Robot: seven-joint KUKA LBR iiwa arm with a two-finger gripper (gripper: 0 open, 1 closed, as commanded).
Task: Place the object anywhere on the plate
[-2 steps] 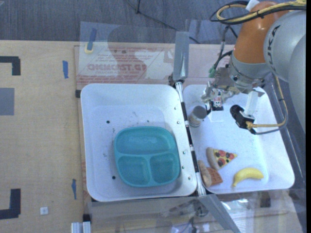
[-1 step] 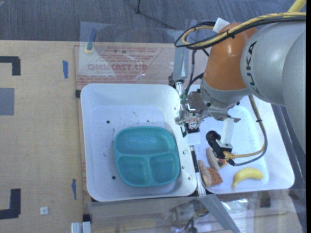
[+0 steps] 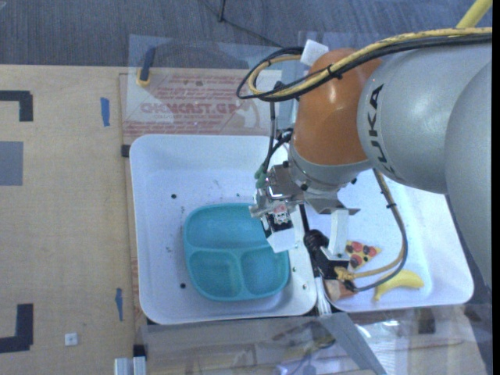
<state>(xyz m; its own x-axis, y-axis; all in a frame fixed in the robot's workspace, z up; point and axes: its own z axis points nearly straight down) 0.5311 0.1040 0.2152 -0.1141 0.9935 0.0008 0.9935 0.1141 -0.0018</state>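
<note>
A light blue plate [image 3: 234, 260] with three compartments lies in the left bin [image 3: 156, 178], toward its front right corner. My gripper [image 3: 275, 222] hangs over the plate's right rim, close to the wall between the two bins, and the big orange and grey wrist above hides most of it. A yellow banana [image 3: 400, 283] lies at the front of the right bin [image 3: 449, 276]. A small red and yellow object [image 3: 360, 250] sits just behind it. I see nothing held at the gripper.
A brownish item [image 3: 336, 289] lies at the right bin's front left corner, partly behind black cable. The arm covers most of the right bin. A clear sheet [image 3: 195, 104] with red print lies behind the left bin.
</note>
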